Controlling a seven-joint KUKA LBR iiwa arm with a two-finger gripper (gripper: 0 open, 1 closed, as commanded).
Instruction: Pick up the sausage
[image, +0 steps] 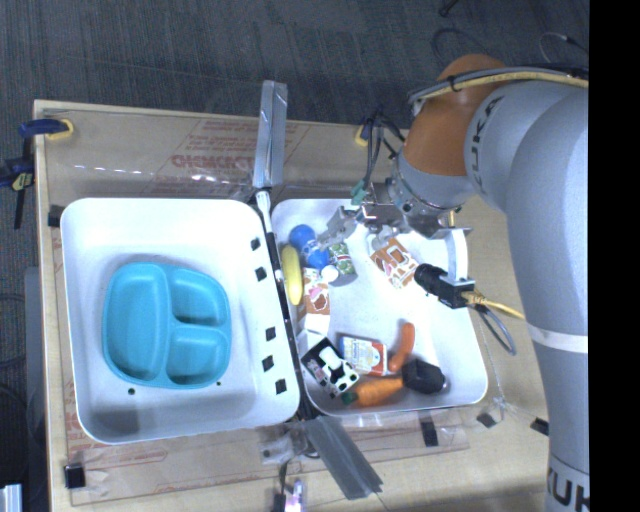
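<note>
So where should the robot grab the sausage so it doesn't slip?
Probably around the middle of the sausage, coming straight down from above with the fingers either side of its narrow width. It lies nearly upright in the view, tilted slightly, in the right bin. Its lower end sits close to a black object, so avoid that end.

Single fixed camera above bench (150, 150), angled down, framing both bins; arm (530, 150) enters from right.

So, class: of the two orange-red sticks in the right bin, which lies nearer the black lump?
The carrot along the bin's lower edge: its tip touches the lump. The sausage lies slightly above.
</note>
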